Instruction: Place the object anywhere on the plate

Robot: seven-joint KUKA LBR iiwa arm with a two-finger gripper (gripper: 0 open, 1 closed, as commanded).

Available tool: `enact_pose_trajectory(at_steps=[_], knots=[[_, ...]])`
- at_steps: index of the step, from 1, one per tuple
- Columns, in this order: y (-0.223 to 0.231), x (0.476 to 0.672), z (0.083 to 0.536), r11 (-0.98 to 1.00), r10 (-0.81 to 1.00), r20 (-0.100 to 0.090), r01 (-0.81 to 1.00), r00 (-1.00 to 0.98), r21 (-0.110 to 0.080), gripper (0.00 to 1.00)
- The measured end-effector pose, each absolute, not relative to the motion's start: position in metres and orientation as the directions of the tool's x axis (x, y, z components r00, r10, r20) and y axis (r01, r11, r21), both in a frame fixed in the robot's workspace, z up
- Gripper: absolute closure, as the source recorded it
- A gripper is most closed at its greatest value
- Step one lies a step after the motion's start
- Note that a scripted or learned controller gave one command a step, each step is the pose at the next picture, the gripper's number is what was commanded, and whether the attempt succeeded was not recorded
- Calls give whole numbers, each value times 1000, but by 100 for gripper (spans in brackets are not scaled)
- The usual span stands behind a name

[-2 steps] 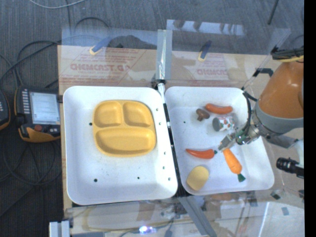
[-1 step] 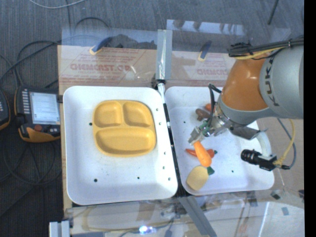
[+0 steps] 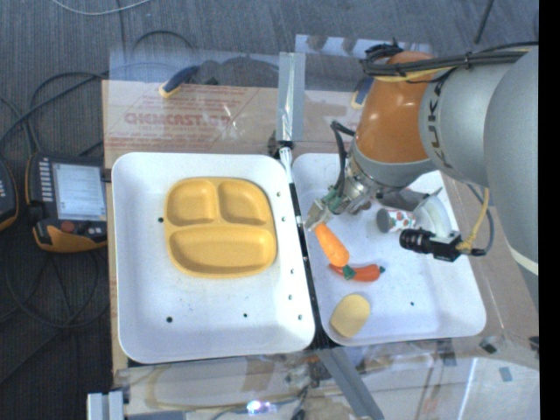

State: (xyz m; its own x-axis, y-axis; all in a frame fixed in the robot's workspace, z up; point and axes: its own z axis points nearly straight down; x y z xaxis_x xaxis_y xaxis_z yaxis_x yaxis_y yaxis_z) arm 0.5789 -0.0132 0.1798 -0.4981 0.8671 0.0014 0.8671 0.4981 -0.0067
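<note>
Nearest in the right bin (image 3: 455, 313): a tan, potato-like piece (image 3: 350, 315). Beyond it, a small red-orange pepper-like piece (image 3: 363, 273), then the toy carrot (image 3: 332, 244), lying just below the gripper (image 3: 325, 206). Gripper state: cannot tell. Left bin (image 3: 140, 322) holds the yellow 3-compartment plate (image 3: 220, 226), nothing on it. Judgement: task at the pick stage; lift, carry and placement remain.

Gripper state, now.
Gripper: cannot be told; it sits just above the carrot in the right bin.
</note>
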Motion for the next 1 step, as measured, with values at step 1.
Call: enact_pose_trajectory(at_steps=[1], knots=[[60,633,180,761,648,2,648,-761,-3,100]])
